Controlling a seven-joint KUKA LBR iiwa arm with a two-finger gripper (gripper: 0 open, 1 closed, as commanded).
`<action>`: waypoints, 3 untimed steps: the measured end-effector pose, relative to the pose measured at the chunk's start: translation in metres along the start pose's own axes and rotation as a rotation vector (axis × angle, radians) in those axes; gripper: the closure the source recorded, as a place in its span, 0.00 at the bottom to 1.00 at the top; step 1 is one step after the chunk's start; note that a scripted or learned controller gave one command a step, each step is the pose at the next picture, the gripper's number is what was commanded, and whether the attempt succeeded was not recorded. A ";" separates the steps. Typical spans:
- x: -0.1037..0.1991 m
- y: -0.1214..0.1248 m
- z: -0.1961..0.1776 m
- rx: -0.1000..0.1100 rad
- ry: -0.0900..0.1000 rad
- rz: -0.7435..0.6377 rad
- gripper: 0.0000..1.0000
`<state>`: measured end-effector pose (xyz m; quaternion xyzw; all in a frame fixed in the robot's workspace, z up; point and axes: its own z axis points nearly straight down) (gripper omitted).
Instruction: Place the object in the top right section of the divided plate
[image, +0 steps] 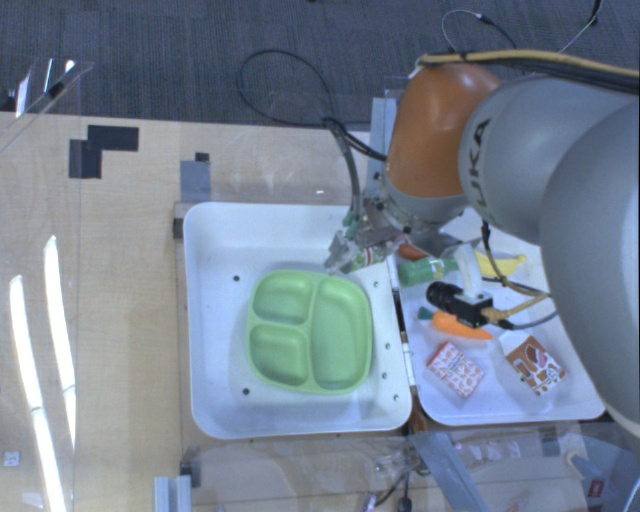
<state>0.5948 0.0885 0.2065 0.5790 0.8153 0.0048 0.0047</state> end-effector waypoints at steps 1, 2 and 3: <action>0.000 0.002 -0.011 -0.006 -0.001 -0.004 1.00; 0.000 0.002 -0.011 -0.005 -0.001 -0.004 0.00; -0.001 0.004 -0.022 -0.011 -0.002 -0.008 1.00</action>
